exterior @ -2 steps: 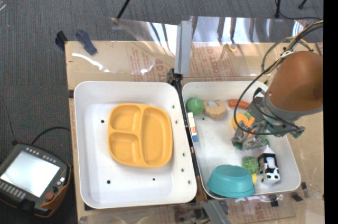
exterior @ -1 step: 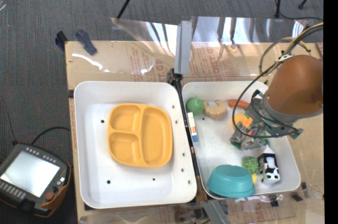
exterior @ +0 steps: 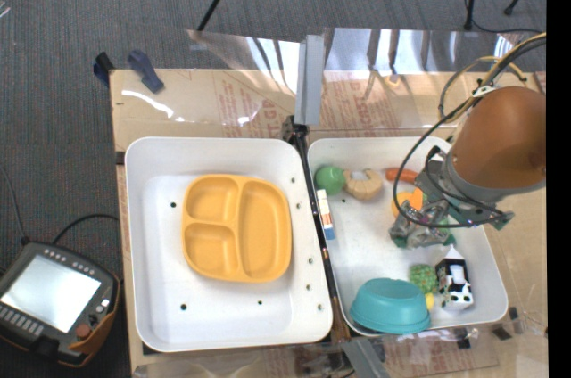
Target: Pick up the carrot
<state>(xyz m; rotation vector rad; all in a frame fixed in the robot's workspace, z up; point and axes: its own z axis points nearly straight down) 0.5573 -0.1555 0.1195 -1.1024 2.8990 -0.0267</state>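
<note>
From the camera view I see the arm (exterior: 495, 140) coming in from the right and standing over the right bin (exterior: 495, 265). Its gripper (exterior: 419, 229) is low, close to the bin floor in the middle right part. I cannot tell how the fingers stand, because the wrist covers them from above.

The carrot (exterior: 400, 175) lies at the far edge of the right bin, an orange piece partly behind the cable, apart from the gripper. Beside it are a tan bread-like item (exterior: 364, 184) and a green ball (exterior: 329, 179). A small white and blue carton (exterior: 326, 216) lies along the left wall; its writing is too small for me to read. Nearer to me stand a teal bowl (exterior: 390, 305), a green toy (exterior: 423, 276) and a black and white cow-patterned carton (exterior: 455, 285), with no readable label.

In the left bin (exterior: 156, 189) rests a yellow divided plate (exterior: 237, 227).
</note>
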